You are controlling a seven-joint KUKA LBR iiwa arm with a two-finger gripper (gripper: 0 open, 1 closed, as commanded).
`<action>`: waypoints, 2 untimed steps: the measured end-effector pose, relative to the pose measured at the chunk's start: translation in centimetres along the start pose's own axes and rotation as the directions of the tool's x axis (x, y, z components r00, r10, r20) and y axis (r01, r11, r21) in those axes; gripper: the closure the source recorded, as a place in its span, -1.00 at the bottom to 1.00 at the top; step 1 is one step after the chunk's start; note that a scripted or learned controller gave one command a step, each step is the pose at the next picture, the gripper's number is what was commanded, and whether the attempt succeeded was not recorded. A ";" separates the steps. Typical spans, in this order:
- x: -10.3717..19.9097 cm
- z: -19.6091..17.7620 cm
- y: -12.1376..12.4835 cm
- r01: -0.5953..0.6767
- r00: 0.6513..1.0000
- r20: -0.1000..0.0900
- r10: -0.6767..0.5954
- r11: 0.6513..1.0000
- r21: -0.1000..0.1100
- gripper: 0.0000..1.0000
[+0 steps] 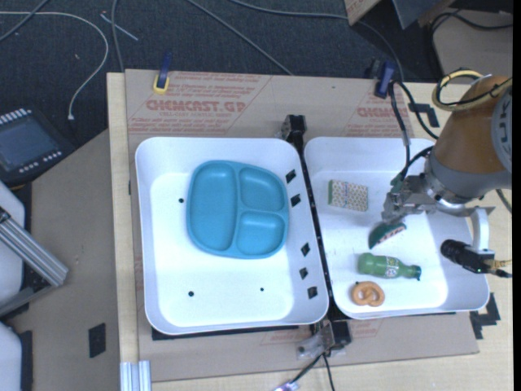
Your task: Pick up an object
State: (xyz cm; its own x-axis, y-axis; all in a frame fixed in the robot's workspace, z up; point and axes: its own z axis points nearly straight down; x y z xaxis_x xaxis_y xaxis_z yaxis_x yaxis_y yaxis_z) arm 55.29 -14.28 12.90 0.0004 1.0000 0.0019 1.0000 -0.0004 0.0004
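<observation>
Nearest the camera, at about five o'clock in the right bin [461, 298], a pretzel [368, 293] is lying on the floor, and just beyond it a green bottle [388, 266] is resting on its side. Neither is being touched. A little farther, toward three o'clock, a small dark green packet [387, 233] is sitting tilted directly under the gripper [400, 208], which is hanging over that bin with the arm [472, 149] coming in from three o'clock. The packet looks like the chosen object, but whether it is being gripped or merely lying beneath cannot be told, and neither can the state of the pincer. So the pick is, at best, at the grasping stage: nothing is visibly lifting clear, and the raising is still to be done. Farther back, a speckled sponge [348, 194] is lying near twelve o'clock of that bin. In the left bin [162, 243], a blue divided plate [238, 208] is sitting.
</observation>
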 end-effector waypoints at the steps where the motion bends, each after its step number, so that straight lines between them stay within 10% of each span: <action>1: -0.8 -4.9 0.7 0.001 1.000 0.003 -0.001 1.000 -0.006 1.00; 2: -0.3 -9.5 1.4 0.003 1.000 0.003 -0.003 1.000 -0.006 1.00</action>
State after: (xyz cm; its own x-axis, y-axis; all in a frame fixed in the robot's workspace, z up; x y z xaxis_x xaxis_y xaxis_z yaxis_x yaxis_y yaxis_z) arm 56.64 -14.64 22.42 -0.0022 1.0000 -0.0012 1.0000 0.0022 0.0061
